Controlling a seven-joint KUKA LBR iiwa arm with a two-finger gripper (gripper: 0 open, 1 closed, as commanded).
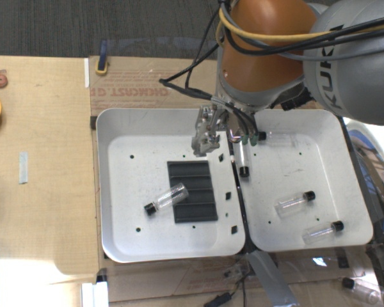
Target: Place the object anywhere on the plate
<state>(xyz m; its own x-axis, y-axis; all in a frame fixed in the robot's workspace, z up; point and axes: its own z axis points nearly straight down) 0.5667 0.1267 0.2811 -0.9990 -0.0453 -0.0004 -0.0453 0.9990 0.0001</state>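
- Camera view, from above at a slant: two shallow white bins side by side, left bin (109, 171) and right bin (349, 171), resting on a sheet of brown cardboard (141, 85), with a tan surface (45, 171) off to the view's left.
- Near the middle of the left bin: a black ribbed plate (197, 203), rectangular, lying flat, long side running away from the camera.
- Across the plate's left edge: a clear vial (168, 198) with a black cap, lying on its side at a slant; clear end resting on the plate, capped end off it, over the white bin floor toward the near left.
- In the right bin, toward its near right: an upper vial (294, 202) and a lower vial (323, 231), both on their sides, black caps pointing right, near each other but not touching.
- Reaching in from the right: the grey arm (355, 50) with its orange band (265, 37) high over the far rims of both bins, yellow and black cables looped around it.
- Below the band: the jaws, pointing down over the far right part of the left bin, just beyond the plate's far edge and close beside the rim shared by the two bins; apart from the vial on the plate.
- Released or clenched: cannot tell from this angle, the metal parts too small and overlapping.
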